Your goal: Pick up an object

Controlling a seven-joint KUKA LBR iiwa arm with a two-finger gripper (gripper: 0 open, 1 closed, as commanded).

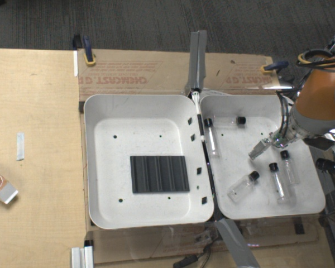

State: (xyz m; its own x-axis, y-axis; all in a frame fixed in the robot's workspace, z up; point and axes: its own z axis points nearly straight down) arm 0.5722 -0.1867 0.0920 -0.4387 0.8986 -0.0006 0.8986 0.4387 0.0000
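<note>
Robot lab, white bins point(139, 108) (two), clamped cardboard point(128, 74), carpet point(156, 10)

The tool point(263, 148) hangs low in the right shallow white bin point(301, 205), clear black-capped vials point(277, 180) at its five o'clock.

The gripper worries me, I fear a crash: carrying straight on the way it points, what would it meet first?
Probably the bare floor of the right bin: the gripper points left and down. The capped vial lies nearer the camera, off that line; depth is unclear.

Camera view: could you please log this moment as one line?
gripper over right bin | vials lying loose | black ridged block in left bin
</note>
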